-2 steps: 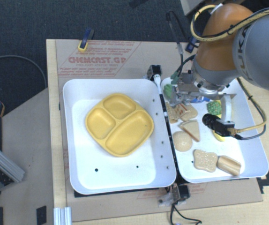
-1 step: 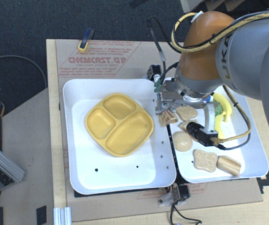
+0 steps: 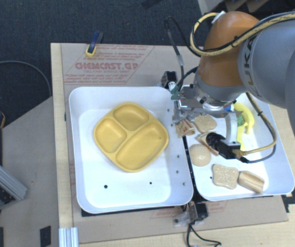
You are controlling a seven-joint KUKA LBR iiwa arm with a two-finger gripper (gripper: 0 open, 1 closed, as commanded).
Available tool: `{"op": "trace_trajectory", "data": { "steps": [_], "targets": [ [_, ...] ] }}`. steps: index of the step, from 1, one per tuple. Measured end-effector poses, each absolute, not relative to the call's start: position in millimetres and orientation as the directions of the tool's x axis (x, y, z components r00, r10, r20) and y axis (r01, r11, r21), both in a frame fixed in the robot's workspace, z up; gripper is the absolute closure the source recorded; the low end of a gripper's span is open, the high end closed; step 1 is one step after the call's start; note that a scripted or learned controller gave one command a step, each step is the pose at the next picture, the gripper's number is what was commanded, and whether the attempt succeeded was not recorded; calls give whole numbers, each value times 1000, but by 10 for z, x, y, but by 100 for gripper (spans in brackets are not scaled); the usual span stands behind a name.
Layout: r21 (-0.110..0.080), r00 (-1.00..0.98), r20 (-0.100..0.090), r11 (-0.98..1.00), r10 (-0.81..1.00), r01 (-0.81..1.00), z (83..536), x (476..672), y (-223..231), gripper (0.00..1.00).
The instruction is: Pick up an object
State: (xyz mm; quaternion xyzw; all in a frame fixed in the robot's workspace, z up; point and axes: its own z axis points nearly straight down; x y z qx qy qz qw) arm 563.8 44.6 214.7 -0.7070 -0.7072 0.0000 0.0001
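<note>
My gripper point(image 3: 183, 113) hangs low over the far left part of the right bin point(image 3: 281, 181), under the grey and orange arm. Just below it lies a small brown striped piece point(image 3: 184, 129), very close to the gripper; whether they touch is unclear. A flat tan round piece point(image 3: 205, 123) sits to its right. A yellow banana point(image 3: 246, 117) with a green piece point(image 3: 240, 121) beside it lies further right. Nearer the front are a pale round bun point(image 3: 200, 155), a tan bread slice point(image 3: 224, 176) and a tan loaf point(image 3: 252, 181).
The left bin point(image 3: 86, 184) holds a yellow divided plate point(image 3: 131, 136) in its middle. The wall between the two bins runs right beside the gripper. A yellow and blue clip point(image 3: 92, 45) lies on the cardboard behind the bins.
</note>
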Motion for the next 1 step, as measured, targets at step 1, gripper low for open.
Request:
{"op": "trace_trajectory", "data": {
  "steps": [1],
  "targets": [
    [1,1,0,-1,1000,1000,2195,5668,355,100]
  ]
}}
